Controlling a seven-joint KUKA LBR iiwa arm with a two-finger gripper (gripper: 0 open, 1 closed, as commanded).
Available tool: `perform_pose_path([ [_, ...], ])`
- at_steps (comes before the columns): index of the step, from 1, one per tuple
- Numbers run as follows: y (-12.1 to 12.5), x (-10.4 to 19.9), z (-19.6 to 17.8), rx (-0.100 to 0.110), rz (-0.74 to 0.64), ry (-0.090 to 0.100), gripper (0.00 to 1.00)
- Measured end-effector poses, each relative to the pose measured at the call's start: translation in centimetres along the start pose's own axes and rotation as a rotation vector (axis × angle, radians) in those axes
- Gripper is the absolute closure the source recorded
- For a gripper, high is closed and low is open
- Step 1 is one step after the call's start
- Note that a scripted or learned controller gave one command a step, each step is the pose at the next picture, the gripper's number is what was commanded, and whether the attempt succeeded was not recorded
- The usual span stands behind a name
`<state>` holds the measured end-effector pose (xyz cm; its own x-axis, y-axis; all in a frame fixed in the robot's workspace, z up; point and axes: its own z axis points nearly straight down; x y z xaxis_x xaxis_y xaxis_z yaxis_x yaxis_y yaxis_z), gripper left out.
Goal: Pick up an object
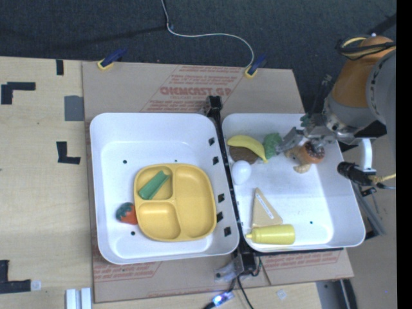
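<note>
My gripper (301, 141) hangs low over the back of the right bin (335, 227). Right beneath it lies a small brown and orange object (308, 156); I cannot tell whether the two touch. A green leafy piece (272, 143) lies just to the gripper's left, next to a yellow banana (248, 145) that rests on a brown item (243, 154). In the same bin there are also a white egg (241, 171), a tan wedge (262, 209) and a yellow bottle (271, 234) lying on its side by the front wall.
The left bin (109, 140) holds a yellow divided plate (187, 205) with a green piece (154, 185) in its upper left compartment. A red and green item (126, 213) lies beside the plate's left edge. A divider (222, 166) separates the bins.
</note>
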<state>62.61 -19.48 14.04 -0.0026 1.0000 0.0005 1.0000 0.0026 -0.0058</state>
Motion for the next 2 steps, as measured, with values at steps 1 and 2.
perform_pose_path([
  [1,0.4,-0.3,4.5,-0.020,0.001,-0.014,0.00],
  [2,0.6,-0.3,3.1,-0.026,-0.001,-0.015,1.00],
])
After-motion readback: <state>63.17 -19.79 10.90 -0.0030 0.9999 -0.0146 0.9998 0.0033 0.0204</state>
